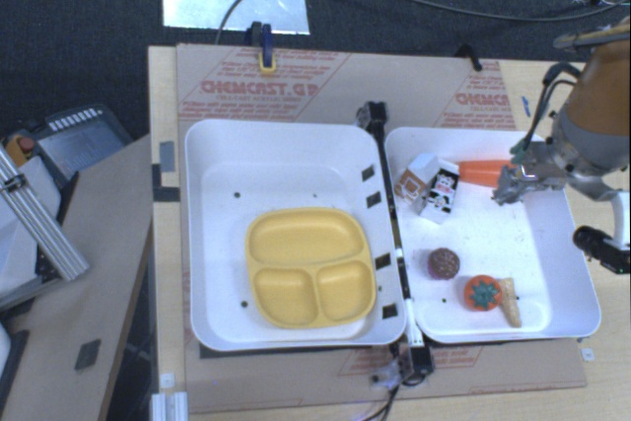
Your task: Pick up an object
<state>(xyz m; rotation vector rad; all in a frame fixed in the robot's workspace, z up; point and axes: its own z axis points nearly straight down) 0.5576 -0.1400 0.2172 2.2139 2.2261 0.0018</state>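
The gripper hung beside the orange carrot-like piece in the right bin; its finger state could not be told. Nothing was lifted yet.

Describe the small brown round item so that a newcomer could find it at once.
Look in the right bin, near the divider between the bins. The brown ball lies alone below the small printed box; unlike the orange toy nearby, it is dark and plainly round.

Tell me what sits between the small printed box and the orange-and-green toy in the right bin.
In the camera view, a brown ball lies between the printed box and the orange-and-green toy.
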